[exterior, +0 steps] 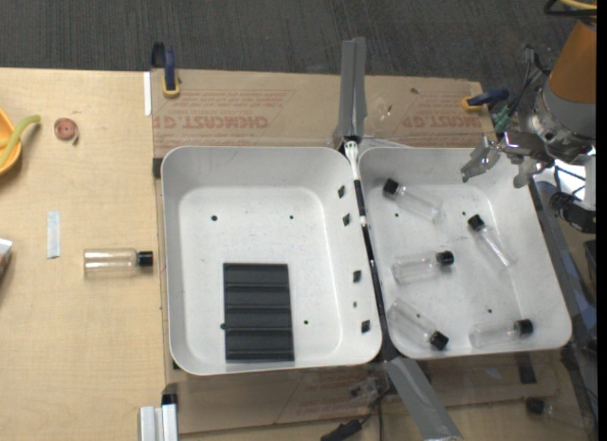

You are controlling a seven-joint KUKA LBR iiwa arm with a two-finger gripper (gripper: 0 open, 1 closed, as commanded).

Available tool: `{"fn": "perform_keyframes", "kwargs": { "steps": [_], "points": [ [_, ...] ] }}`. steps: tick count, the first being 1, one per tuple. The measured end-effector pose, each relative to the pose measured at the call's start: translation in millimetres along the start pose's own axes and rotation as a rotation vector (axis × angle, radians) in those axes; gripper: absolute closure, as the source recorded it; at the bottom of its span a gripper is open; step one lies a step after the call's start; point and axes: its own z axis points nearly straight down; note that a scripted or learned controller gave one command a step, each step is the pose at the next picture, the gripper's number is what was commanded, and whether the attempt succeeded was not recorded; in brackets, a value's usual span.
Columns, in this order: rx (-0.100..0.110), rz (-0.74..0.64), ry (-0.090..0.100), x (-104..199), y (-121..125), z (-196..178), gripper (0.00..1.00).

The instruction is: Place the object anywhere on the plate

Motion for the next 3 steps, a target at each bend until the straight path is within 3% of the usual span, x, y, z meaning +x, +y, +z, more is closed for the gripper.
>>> {"fn": "perform_keyframes", "kwargs": {
  "steps": [1,2,3],
  "points": [
    [-0.002,-0.14,-0.001,-36.5,45.6,6.2,0.0],
    [-0.005,-0.321,-0.002,-46.2,47.3,-15.4,0.0],
    [-0.004,-0.417,-0.001,-45.9,47.2,-142.0,0.0]
  ]
}}
